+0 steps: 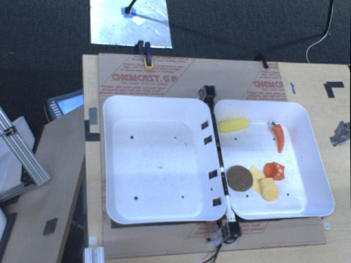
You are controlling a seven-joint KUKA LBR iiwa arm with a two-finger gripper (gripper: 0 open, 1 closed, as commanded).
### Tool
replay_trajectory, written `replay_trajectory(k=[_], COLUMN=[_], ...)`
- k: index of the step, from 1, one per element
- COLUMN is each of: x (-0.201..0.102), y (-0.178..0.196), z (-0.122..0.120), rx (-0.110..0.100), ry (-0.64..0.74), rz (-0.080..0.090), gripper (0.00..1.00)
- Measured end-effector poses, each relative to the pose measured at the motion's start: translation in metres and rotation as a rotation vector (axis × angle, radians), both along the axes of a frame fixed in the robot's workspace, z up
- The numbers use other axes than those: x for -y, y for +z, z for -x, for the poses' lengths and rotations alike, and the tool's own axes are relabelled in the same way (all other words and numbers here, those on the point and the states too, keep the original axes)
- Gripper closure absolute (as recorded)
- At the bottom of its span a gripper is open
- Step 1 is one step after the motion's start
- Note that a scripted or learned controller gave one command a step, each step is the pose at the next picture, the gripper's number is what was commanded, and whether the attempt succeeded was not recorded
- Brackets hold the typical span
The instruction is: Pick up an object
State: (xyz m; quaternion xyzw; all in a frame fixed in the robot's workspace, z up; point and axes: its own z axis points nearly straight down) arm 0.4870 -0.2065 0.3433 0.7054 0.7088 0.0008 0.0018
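Objects (255,174) lie in the right bin (312,147).

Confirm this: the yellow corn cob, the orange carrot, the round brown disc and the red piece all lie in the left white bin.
Wrong bin. The camera view shows the yellow corn cob, the orange carrot, the round brown disc and the red piece all lying in the right white bin.

1. Right edge, there I am: a small bit of my gripper (340,133), dull grey.
2. Outline angular and jagged, with darker patches along it.
3. Too small to make out screws, cables or markings.
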Motion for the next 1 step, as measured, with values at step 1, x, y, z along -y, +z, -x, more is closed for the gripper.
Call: replay_trajectory(k=[1], x=[0.0001], y=[0.0196], z=[-0.0002], rx=[0.002], ry=[0.0], rz=[0.001], gripper=[1.0])
